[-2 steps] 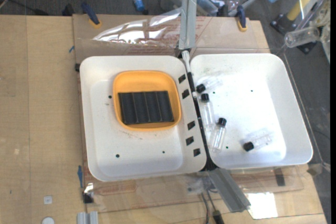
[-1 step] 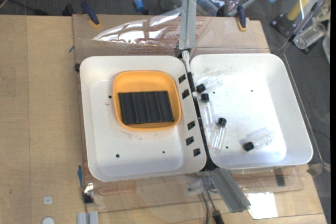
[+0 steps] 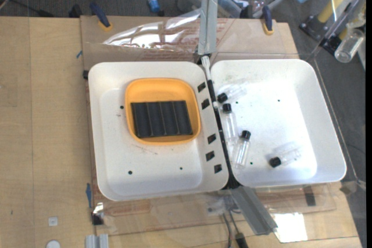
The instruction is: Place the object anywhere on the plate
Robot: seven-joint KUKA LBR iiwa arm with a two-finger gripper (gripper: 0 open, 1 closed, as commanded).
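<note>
Vials (image 3: 241,147), clear and black-capped, lie in the bin (image 3: 290,101) on the pincer's approach side, the plate (image 3: 135,90) beyond; pincer's opening and load cannot be told; risks: round vial rolling from grasp, or tipping off the plate's ribbed block (image 3: 161,118).

**Bright, even overhead light, mildly soft picture**

Both white bins (image 3: 290,75) are brightly lit and nearly washed out, with faint shadows along their inner walls. Glare streaks the clear plastic sheet (image 3: 154,38) behind them. Focus is slightly soft throughout; the clear vials (image 3: 241,145) blend into the white.
</note>
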